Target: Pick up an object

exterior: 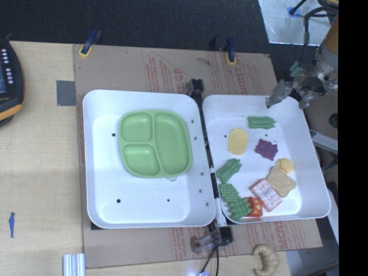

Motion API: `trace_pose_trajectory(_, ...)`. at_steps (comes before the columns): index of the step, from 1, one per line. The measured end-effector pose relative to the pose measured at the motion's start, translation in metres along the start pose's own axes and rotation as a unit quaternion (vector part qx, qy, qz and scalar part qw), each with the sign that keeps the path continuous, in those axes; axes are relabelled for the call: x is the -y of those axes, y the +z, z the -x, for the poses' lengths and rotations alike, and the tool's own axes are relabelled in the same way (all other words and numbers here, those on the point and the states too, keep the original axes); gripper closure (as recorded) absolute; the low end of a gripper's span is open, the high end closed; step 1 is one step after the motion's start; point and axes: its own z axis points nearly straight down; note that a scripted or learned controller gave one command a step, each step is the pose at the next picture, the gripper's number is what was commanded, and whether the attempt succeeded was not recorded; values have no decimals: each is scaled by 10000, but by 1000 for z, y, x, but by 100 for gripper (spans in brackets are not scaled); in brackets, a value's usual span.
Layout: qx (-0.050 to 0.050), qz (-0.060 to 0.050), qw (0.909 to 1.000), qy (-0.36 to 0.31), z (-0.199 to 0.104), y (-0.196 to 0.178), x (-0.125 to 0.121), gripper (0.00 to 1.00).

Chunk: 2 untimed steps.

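I see the green bean pod lying in the right bin, below and left of the gripper, which hangs over the bin's upper right rim; I cannot tell how its jaws stand. I count nine toy foods there. The left bin holds one green divided plate.

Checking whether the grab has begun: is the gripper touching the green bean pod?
Apart. The camera view shows the gripper over the right bin's far rim, with bare white floor between it and the green bean pod.
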Motion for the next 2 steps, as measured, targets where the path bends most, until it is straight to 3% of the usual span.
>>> trace_pose_trajectory(1, -5, -51, 10000, 14, 30, 108, 28, 0)
trace_pose_trajectory(2, 7, 20, 10000, -20, 40, 176, -35, 0)
